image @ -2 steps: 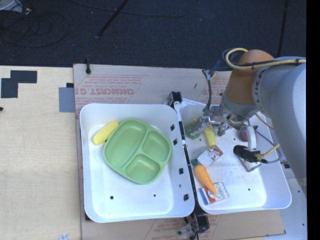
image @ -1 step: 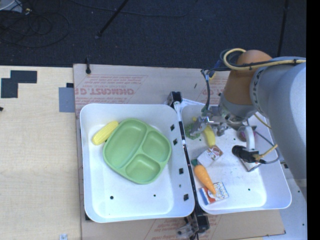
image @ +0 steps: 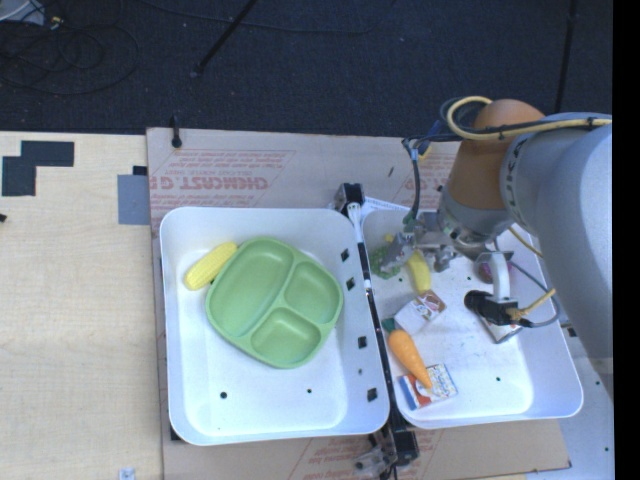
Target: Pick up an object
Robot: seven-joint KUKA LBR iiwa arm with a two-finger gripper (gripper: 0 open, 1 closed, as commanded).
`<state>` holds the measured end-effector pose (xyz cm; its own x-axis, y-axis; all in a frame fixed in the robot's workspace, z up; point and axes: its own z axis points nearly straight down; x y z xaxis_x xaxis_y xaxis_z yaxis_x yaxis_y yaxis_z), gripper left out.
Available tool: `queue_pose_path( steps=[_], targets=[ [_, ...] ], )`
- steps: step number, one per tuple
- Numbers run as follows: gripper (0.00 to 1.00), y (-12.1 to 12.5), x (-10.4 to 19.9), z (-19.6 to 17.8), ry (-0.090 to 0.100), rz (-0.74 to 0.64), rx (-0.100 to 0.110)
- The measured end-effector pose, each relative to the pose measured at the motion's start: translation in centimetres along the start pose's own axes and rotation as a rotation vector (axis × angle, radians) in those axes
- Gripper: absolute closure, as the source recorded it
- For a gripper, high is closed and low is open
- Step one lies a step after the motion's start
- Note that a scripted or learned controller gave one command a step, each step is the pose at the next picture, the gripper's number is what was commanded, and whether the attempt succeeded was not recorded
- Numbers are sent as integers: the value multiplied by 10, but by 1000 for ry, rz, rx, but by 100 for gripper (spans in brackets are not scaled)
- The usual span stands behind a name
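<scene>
Gripper (image: 412, 246) low over the back left corner of the right bin (image: 545, 406), above a yellow piece (image: 421, 274) and a green thing (image: 386, 260); if it is apart or together I cannot tell.
The cardboard sheet (image: 230, 173) under both bins carries red print, upside down and too faint to read. A small carton (image: 420, 313) and a flat packet (image: 430, 385) have red and blue labels, too small to read, with a carrot (image: 409, 356) between them. The left bin (image: 200, 413) holds a green divided plate (image: 272, 301) and a yellow corn cob (image: 209, 265). The bench (image: 70, 318) is pale wood; behind it is dark floor (image: 300, 48) with cables.

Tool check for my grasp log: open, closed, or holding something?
Tool: cannot be told; it hangs over the right bin beside a yellow piece.
</scene>
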<state>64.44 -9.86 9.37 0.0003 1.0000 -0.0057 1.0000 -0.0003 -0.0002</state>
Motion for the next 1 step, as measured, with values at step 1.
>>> queue_pose_path(
  steps=[1],
  targets=[
    [100, 0, 3, -10, 8, -1, 4]
  ],
)
